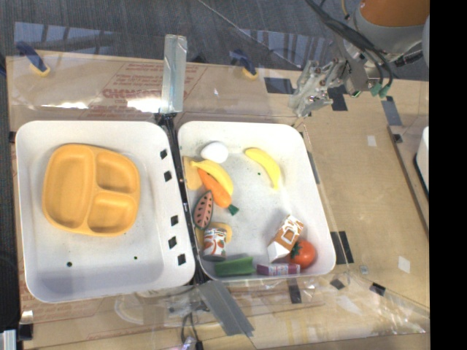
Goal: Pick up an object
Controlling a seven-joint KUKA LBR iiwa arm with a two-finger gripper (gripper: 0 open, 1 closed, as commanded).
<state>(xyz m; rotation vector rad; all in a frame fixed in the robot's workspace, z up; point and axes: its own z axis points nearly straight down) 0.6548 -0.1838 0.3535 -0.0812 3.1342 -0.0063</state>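
The claw (310, 93) hangs at the upper right of the frame, above the bench (365, 195) beyond the far right corner of the right shallow white bin (314, 188). Its fingers appear spread with nothing between them, though small in view. That bin holds a yellow plastic banana (264, 165) upper centre, a white egg (214, 152) and a red tomato (303, 254). The left bin (29, 195) holds an orange divided tray (90, 189).
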